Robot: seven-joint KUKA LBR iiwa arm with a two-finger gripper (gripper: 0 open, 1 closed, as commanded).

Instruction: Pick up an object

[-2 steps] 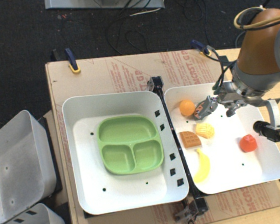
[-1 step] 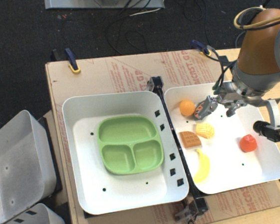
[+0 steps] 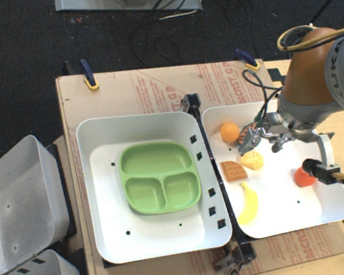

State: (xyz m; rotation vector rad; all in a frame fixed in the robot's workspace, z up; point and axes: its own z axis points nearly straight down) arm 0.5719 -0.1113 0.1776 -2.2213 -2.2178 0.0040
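Observation:
In the right bin (image 3: 328,211) lie an orange ball (image 3: 229,132), a yellow corn-like piece (image 3: 253,160), a tan waffle square (image 3: 232,170), a yellow banana (image 3: 248,203) and a red item (image 3: 303,177). My gripper (image 3: 249,138) hangs low over the bin's left part, between the orange ball and the corn piece, just above the corn piece. The grey arm with its orange band (image 3: 309,72) comes in from the right above it.
The left bin (image 3: 96,173) holds a green divided plate (image 3: 160,176). A black divider (image 3: 210,160) runs between the bins. Another white bin (image 3: 19,200) stands off the bench to the left. Clamps sit at the bench's back edge.

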